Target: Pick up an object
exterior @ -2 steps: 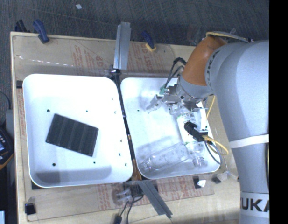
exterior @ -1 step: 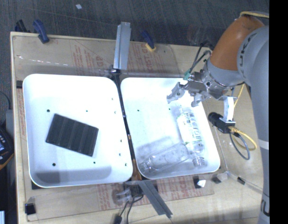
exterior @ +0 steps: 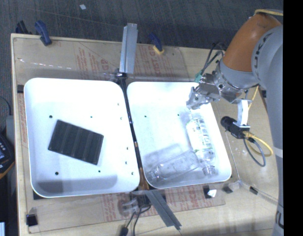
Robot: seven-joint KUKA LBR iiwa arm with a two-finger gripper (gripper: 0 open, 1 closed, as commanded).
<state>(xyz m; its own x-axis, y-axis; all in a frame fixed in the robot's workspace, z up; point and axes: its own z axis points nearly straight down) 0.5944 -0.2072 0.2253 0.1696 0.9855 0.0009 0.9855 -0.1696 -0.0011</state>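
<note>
Dark carpet surrounds a wooden bench carrying 2 white bins side by side, with clamps along its far edge and a metal bar between the bins. At the right bin's far right corner hovers the pincer, and whether it is open or closed I cannot tell, since it is small and blurred against the white floor. Nothing visibly sits in it. Just below it, toward the near rim, lies 1 clear bottle along the right wall, and a second clear bottle lies crosswise beyond that, at the near wall; both probably rolled to rest against the walls. The pincer looks lined up over the upper end of the nearer bottle, likely for a descent. Well off to its left, in the left bin, a dark ribbed slab lies flat.
</note>
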